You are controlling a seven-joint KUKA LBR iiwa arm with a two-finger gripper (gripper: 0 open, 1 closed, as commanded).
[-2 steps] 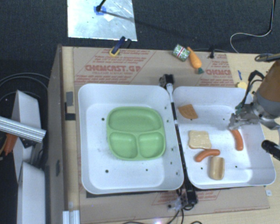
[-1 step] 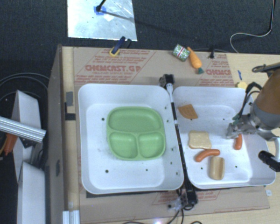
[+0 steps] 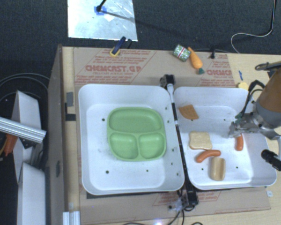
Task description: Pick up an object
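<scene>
Your bench holds two white bins; the left bin (image 3: 91,139) carries a green divided plate (image 3: 136,132). In the right bin (image 3: 257,170), your gripper (image 3: 237,128) hangs just above a small sausage (image 3: 239,143); its opening is probably hidden, so you cannot tell.

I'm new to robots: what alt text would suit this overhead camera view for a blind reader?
A robot arm's gripper hangs low in the right bin, beside a small sausage, with a toast slice, hot dog, bread roll and cracker nearby. The left bin holds a green divided plate.
</scene>
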